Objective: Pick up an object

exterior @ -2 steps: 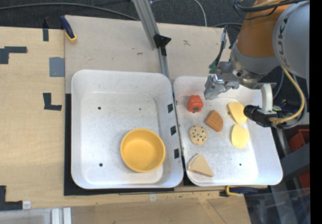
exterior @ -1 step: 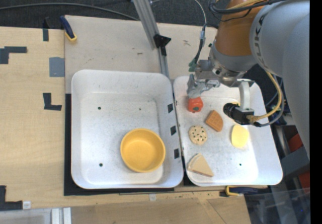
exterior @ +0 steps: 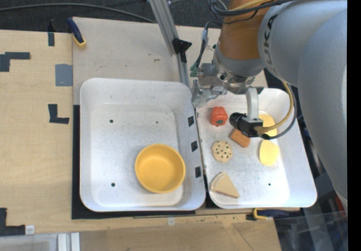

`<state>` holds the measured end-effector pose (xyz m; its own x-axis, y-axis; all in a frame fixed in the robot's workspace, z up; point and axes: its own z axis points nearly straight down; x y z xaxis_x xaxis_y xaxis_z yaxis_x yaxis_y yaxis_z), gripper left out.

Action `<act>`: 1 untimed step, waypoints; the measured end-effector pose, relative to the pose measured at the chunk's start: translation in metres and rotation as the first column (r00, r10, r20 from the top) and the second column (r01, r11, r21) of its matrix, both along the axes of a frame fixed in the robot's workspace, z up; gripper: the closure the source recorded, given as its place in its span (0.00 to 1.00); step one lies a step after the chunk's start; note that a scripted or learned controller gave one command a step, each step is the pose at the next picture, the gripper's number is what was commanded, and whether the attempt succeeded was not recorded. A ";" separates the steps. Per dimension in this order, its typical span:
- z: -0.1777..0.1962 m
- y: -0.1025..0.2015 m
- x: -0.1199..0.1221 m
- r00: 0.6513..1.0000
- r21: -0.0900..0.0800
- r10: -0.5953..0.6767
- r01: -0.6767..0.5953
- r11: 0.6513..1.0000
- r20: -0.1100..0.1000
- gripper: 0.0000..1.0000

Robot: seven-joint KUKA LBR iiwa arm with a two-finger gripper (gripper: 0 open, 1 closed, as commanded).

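Near the bottom edge of the frame, a yellow clip (exterior: 259, 214) on the front lip of the right bin (exterior: 293, 190), partly cut off by the bin's rim. Just above it, low in the right bin, a pale wedge-shaped object (exterior: 224, 186). In the left bin (exterior: 101, 131), low and to the right of its middle, a yellow bowl (exterior: 160, 168), upright. Higher in the right bin, a round speckled cookie-like piece (exterior: 222, 151), and to its right a flat yellow oval piece (exterior: 269, 153). Above those, a small brown block (exterior: 240, 139), touching or partly under a black fitting (exterior: 246, 124) with a cable; hard to tell which. Beside that fitting, another yellow piece (exterior: 267, 122), mostly hidden. Further up, an orange-red object (exterior: 218, 116) near the bin's upper left, just below the metal parts of the tool (exterior: 207, 91). Cannot tell how far open the tool is, nor whether anything is in it: its tip lost against the bin's rim and the arm's grey bulk. Upper right of the frame taken up by the arm (exterior: 304, 47), covering the right bin's far corner. At the far left of the bench (exterior: 28, 75), dark tape marks (exterior: 56, 114), and a blue-and-yellow clamp (exterior: 77, 32) near the upper left.
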<state>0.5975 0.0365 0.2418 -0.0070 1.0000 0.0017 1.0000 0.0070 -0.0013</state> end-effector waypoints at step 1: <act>0.005 0.051 0.006 1.000 0.000 0.000 0.000 1.000 0.000 1.00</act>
